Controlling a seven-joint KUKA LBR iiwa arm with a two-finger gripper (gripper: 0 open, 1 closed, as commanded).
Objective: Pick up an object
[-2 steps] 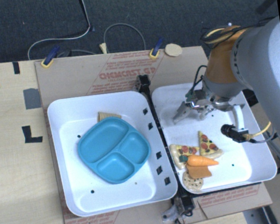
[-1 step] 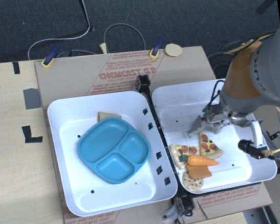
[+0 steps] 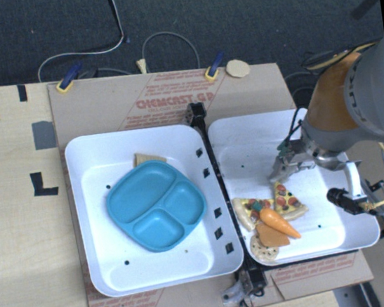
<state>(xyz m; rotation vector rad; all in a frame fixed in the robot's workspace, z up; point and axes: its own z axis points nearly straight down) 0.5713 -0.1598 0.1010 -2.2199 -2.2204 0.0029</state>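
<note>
While the jaws hang low in the right bin, just above the pizza slice, I cannot tell how wide they stand. Beside it lie a carrot and other toy food. A straight drop onto one piece, clear of its neighbours, would serve best. A blue divided plate fills the left bin.

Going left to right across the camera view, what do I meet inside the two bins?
Left bin → blue tray → divider between the bins → right bin → toy food pile with the carrot → gripper above the pizza slice.
</note>
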